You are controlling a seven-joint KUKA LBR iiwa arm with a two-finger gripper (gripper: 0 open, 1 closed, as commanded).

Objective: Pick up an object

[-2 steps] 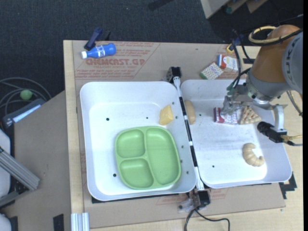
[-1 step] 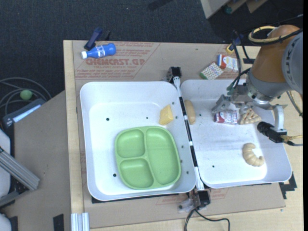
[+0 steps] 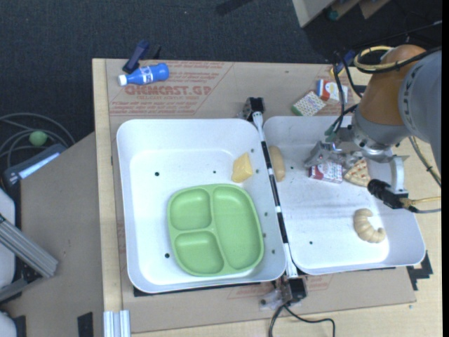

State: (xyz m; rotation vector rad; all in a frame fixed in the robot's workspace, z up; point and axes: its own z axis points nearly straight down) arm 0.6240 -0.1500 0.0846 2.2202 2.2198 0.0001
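Where gripper hovers: carton (just beneath)

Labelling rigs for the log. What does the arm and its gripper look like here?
Grey arm with an orange band above the wrist. Metal-grey gripper below it. Yellow and dark cables loop along the band, and a black connector trails a cable to the right.

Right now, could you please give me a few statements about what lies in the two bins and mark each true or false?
1. The green divided plate lies in the left bin. True.
2. The croissant lies in the left bin. False: it is in the right bin.
3. The hand is over the right bin, near a small red and white packet. True.
4. The blue and white bottle lies inside the right bin. False: it lies on the bench, outside both bins.
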